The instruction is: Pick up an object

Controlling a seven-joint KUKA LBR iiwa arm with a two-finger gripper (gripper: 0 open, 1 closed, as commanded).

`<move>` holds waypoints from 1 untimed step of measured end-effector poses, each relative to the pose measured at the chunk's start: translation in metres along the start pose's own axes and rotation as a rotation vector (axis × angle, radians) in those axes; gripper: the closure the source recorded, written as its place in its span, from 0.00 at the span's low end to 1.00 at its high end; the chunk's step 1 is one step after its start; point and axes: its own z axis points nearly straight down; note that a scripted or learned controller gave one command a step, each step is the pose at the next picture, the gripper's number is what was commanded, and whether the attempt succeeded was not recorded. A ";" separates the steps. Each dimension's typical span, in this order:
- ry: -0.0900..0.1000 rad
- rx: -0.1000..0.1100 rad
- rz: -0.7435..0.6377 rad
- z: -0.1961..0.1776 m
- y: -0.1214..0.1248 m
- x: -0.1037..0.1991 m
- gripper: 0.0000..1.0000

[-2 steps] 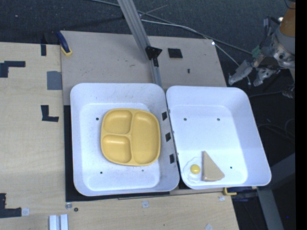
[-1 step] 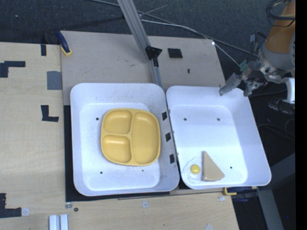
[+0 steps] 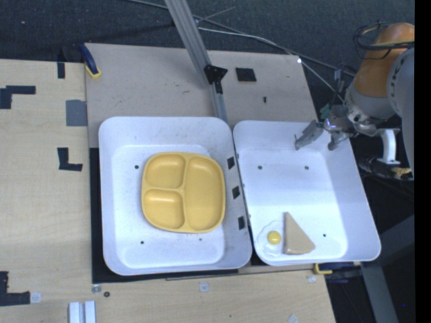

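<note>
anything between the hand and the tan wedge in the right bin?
No. In the camera view, the hand sits at the right bin's far edge, the tan wedge near its front; bare white floor between.

Both bins are plain white, the left bin (image 3: 121, 180) and the right bin (image 3: 350, 200) alike. The divided plate (image 3: 183, 192) is mustard yellow all over. A tan wedge (image 3: 295, 236) lies beside a white disc with a yellow centre (image 3: 273, 237). The arm (image 3: 387, 66) is grey with an orange band. The bench (image 3: 155, 79) is pale beige with dark patches.
</note>
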 end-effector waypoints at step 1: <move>-0.001 -0.001 0.000 0.058 -0.003 0.010 0.00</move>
